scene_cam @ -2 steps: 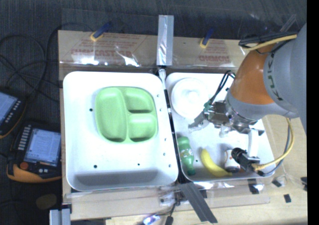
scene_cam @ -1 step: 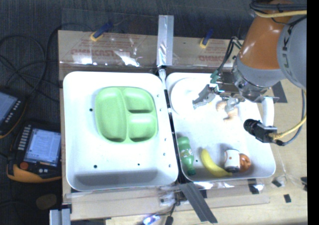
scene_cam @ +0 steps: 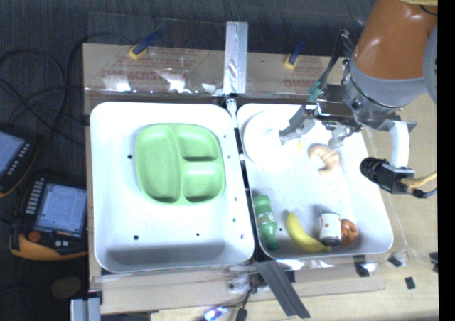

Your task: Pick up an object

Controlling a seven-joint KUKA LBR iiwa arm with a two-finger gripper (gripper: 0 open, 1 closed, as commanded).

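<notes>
I see a banana [scene_cam: 304, 233] nearest; my gripper [scene_cam: 313, 135] hangs wide open, seemingly empty, beside the croissant [scene_cam: 326, 155].

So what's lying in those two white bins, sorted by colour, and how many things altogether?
Green: 2, the divided plate in the left bin and the bottle in the right bin
Yellow: 1, the banana
Tan: 1, the croissant
White and red: 1, the small can
Orange-brown: 1, a round thing beside the can
Total: 6
</notes>
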